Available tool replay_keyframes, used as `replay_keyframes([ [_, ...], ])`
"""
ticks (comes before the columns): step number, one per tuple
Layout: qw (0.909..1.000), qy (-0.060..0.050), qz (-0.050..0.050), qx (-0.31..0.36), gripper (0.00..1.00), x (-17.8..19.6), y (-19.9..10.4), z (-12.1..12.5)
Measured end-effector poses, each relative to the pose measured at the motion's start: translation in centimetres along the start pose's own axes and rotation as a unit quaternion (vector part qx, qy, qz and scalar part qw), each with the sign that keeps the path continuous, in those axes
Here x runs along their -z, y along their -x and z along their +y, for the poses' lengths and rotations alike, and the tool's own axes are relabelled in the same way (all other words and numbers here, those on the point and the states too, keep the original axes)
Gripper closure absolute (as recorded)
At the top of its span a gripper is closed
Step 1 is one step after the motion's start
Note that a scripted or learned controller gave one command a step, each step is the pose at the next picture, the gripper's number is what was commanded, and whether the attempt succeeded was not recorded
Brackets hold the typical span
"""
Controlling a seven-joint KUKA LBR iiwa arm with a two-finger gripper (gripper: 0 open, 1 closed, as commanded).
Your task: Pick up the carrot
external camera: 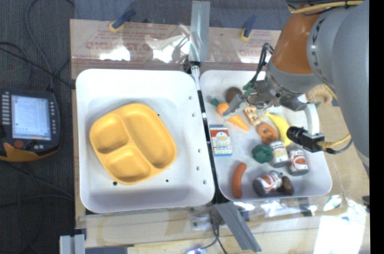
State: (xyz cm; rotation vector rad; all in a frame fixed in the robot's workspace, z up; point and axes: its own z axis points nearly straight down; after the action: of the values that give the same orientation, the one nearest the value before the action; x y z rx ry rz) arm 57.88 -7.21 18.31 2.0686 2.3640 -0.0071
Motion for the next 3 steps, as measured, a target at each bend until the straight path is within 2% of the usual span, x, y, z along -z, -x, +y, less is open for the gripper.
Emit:
replay_keyframes([
  [1,0.9985,0.012,-0.003,0.053,0.00,-7.8,3.3,1.3],
  [2,1.0000,0.006,0.000,-0.007,0.00,-9.3,3.5,2.7],
  [3,0.9999,0.008,-0.003,-0.006,1.00,-8.1,3.5,2.9],
])
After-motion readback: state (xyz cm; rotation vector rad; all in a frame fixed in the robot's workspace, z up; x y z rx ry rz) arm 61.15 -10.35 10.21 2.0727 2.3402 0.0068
